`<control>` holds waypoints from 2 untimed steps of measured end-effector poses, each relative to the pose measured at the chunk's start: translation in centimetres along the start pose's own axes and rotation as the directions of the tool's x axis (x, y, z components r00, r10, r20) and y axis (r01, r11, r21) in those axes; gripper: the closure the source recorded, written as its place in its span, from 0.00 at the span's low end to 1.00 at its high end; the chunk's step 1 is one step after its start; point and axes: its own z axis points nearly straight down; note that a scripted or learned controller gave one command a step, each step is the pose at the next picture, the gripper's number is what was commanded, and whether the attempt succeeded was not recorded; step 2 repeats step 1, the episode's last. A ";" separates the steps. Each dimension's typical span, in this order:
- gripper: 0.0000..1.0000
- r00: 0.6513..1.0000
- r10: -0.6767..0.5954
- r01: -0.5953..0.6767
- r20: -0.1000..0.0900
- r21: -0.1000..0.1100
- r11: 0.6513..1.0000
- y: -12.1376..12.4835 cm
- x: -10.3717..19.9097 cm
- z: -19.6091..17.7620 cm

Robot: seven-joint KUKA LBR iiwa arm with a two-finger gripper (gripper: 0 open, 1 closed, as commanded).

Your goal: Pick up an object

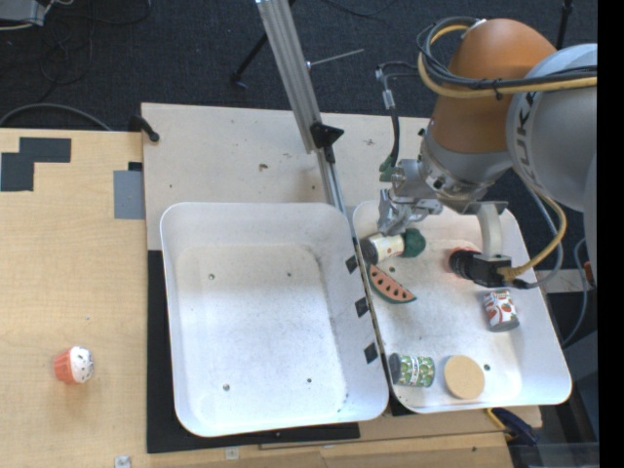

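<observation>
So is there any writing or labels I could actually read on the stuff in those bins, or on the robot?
No text reads clearly.
Green can: patterned label, too small to read.
Red and white can: printed label, blurred.
Arm's grey shell: dark lettering at its edge, cut off and unreadable.
Watermelon slice, round wooden disc and the small red and white toy on the bench: no writing visible.

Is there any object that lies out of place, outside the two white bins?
Yes. A small red-and-white round toy lies alone on the wooden bench surface, left of the left white bin, away from the other objects.
</observation>
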 end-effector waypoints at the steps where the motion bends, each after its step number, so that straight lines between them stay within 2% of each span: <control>1: 1.00 1.000 0.001 -0.001 0.000 0.004 1.000 0.0 4.9 2.0; 2: 1.00 1.000 0.001 -0.001 0.000 0.004 1.000 0.0 4.9 2.0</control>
